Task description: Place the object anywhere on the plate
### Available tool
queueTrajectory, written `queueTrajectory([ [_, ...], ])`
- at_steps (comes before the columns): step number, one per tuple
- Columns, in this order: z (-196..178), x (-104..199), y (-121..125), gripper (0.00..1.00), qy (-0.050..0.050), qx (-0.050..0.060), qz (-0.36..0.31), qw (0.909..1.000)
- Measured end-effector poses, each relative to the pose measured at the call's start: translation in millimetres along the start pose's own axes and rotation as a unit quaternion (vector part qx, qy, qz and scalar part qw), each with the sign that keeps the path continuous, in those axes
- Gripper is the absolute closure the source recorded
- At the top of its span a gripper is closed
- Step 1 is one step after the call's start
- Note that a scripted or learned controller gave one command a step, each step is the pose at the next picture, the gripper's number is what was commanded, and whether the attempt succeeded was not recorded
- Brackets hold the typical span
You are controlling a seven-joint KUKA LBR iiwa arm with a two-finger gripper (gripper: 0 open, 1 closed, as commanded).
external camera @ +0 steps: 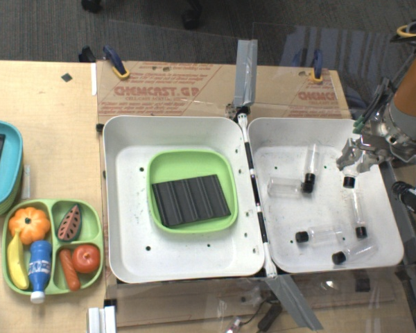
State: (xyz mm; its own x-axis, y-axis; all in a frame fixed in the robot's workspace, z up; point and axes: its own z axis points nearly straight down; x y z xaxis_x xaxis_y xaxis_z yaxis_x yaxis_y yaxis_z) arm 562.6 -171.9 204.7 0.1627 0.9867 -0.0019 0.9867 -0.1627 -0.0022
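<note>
Dark carpet is showing beyond the table (55, 116), where we are looking down on two white bins. We are hovering the gripper (353, 155) over the right bin (319, 127), near its right edge; we cannot tell what it is doing. Several clear vials with black caps are lying there, the nearest vial (309, 166) just left of the gripper, long axis running toward the table's far edge. The green plate (159, 168) is waiting in the left bin (125, 186), well apart.

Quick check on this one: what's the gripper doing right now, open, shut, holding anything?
Gripper: above the upper right edge of the right bin; open or closed cannot be told, and nothing can be seen held in it.
</note>
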Motion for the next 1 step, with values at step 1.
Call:
queueTrajectory([
  [1, -0.1, 0.0, 0.0, 0.00, 0.000, 0.000, 0.000, 1.0000],
])
